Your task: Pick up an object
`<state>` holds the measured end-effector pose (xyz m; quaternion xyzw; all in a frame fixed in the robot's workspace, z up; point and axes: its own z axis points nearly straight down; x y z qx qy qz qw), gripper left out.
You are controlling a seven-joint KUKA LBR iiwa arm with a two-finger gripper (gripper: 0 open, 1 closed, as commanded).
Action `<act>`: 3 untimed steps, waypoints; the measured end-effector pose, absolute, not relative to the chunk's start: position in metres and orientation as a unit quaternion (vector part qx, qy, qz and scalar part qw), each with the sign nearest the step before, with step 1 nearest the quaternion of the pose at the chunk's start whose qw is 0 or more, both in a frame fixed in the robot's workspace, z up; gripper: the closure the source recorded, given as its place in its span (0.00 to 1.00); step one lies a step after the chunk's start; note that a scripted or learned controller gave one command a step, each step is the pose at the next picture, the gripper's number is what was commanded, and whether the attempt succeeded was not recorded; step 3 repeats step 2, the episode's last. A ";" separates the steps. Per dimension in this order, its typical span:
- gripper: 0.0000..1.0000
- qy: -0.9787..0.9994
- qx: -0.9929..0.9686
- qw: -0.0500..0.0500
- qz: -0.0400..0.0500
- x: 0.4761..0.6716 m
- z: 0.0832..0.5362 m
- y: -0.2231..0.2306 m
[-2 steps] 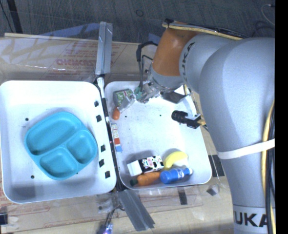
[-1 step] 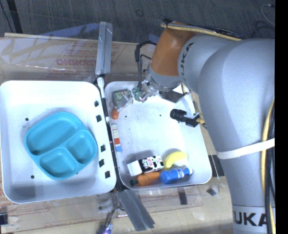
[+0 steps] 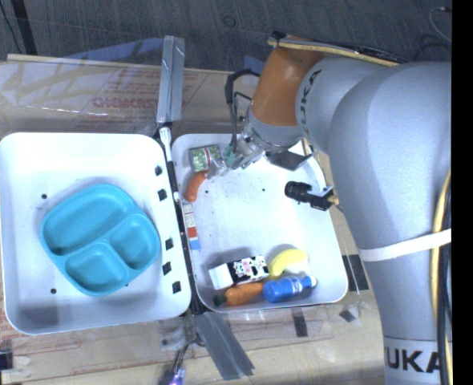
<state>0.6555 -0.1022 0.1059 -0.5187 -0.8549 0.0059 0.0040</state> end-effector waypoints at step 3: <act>1.00 -0.856 -0.517 0.007 0.007 0.655 0.116 -0.101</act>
